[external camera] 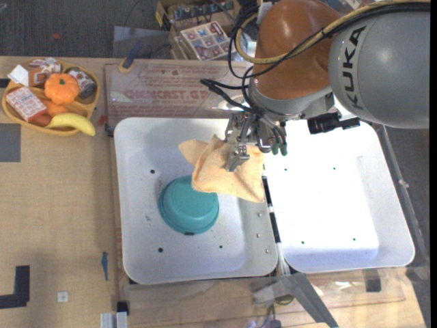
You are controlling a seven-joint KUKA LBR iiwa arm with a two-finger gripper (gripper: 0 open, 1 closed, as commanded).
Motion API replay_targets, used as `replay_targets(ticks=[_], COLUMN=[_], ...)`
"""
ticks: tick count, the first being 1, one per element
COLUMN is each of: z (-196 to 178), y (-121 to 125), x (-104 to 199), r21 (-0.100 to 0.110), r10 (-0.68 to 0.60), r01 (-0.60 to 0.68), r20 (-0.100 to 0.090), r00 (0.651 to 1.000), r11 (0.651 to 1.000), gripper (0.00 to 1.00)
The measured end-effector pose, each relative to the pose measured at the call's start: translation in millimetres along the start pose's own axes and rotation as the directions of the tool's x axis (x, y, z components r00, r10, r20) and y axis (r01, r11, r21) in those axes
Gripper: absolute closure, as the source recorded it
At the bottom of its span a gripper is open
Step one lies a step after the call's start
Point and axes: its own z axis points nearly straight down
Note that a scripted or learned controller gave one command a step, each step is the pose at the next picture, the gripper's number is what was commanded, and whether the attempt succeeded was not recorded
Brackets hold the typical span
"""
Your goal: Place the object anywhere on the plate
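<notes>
- "KUKA" stands in dark capital letters, running up the side of the grey arm (382,60).
- Faded reddish lettering on the cardboard sheet (171,93) behind the bins cannot be read reliably.

**Counter and what sits on it**

I see a tan counter (54,203) carrying two shallow white bins side by side: the left bin (136,244) and the right bin (341,210), edges touching. At the far left corner rests a yellow bowl of toy food (49,96).
</notes>
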Motion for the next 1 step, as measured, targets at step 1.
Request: replay_targets(ticks=[1], z=[-0.6], y=[-0.2], x=[-0.3], r21=[0.000], r10=[0.000], r01=[0.000], r20=[0.001], r00=[1.000], r11=[1.000], gripper=[0.00])
